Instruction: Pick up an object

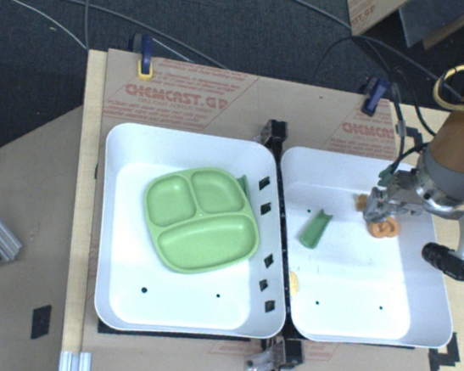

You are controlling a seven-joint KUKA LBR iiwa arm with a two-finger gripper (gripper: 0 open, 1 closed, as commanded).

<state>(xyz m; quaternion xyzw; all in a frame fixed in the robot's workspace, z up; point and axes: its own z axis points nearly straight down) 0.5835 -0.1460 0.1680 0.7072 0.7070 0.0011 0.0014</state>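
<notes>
A green divided plate [201, 219] is lying in the left bin [114, 292]. In the right bin [418, 326], a green stick-like object [315, 228] is sitting near the divider. Farther back, the gripper [380, 211] is hanging just beside a small orange object [383, 228]; I cannot tell its state.

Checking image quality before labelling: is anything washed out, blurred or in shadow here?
Camera view: the white bins are bright, near washed out; the green divided plate and green block read sharply; the gripper and the orange object beside it look soft; shadows are faint.
</notes>
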